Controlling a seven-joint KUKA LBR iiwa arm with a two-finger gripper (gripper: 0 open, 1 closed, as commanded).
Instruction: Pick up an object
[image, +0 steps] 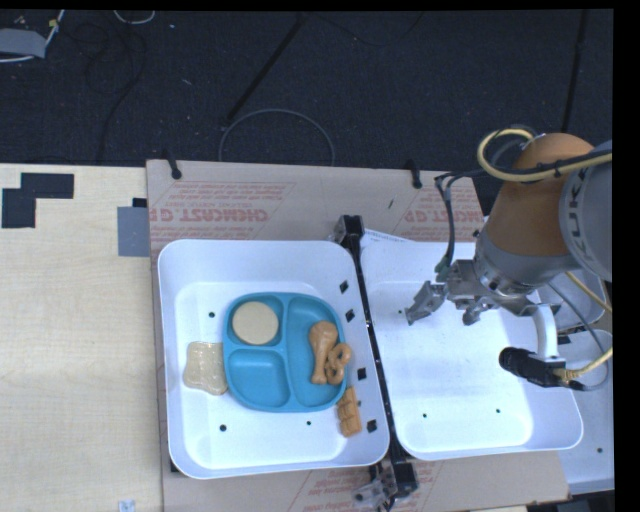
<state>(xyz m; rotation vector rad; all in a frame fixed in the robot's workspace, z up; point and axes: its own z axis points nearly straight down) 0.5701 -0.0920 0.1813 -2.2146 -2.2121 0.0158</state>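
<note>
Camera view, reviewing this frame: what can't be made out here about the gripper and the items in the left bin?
- Gripper over the right bin: too small and dark to tell its finger state or whether it holds anything.
- Blue tray: the tan pieces in its right compartment are too blurred to identify.
- Round item: its material is unclear.
- Pale piece left of the tray: identity unclear.
- Arm: cut off by the right edge.

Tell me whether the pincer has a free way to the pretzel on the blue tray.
Probably yes. The pretzel lies uncovered on the tray; the pincer is over the right bin, with only the divider between.
</note>
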